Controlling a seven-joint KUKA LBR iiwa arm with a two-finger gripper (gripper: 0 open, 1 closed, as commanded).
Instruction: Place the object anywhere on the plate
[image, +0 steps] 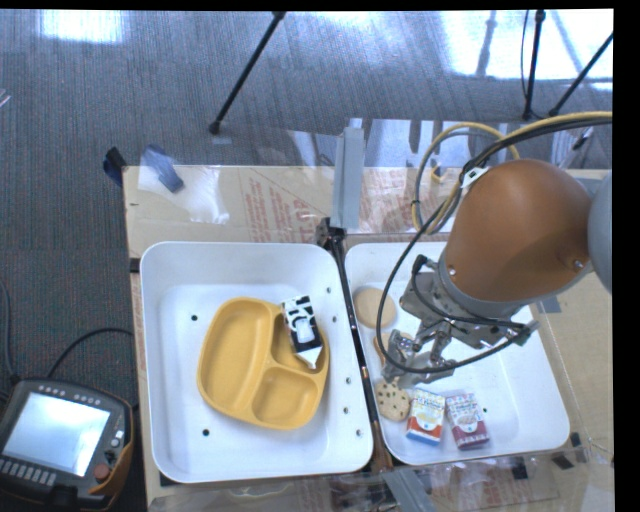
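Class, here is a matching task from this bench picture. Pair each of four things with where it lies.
Things:
1. yellow plate
2. black-and-white carton
3. cookie
4. two small red-and-white boxes

Places:
A. right bin, near its front edge, right of the cookie
B. left bin, on the floor of it
C. on the plate's right rim
D. right bin, just below the gripper

Pairs: 1-B, 2-C, 3-D, 4-A

I'm working in a robotics lab, not a home: two white bins (160, 300) are sitting on a taped cardboard-topped bench (270, 200), tripod legs (245, 70) are standing on grey carpet (60, 120), a teach pendant (62, 437) is glowing bottom-left, and yellow and black cables (450, 150) are looping off my arm.
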